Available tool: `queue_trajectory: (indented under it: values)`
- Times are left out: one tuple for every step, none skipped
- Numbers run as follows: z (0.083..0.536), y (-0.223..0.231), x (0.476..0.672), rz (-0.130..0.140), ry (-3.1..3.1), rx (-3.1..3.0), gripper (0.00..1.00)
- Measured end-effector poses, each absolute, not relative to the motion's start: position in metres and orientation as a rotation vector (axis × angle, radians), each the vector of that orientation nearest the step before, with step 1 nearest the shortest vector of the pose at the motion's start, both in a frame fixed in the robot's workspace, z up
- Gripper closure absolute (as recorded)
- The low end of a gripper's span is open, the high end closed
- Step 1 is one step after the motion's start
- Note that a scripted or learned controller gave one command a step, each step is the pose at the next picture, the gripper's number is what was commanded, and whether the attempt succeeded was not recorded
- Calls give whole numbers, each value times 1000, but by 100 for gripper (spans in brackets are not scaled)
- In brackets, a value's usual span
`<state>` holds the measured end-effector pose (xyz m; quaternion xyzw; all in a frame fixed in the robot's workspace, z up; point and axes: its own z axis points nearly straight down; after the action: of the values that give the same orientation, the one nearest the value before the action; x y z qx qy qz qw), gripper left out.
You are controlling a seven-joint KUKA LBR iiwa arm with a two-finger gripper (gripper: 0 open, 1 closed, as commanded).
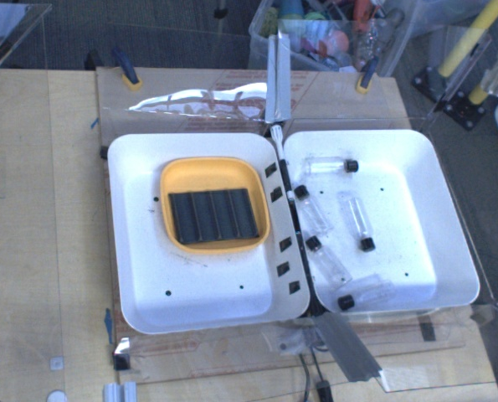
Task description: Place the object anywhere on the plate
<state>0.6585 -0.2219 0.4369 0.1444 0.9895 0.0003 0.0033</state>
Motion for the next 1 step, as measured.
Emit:
queue_trajectory:
  values:
    - [427, -222, 655, 2, 3133, -142, 100]
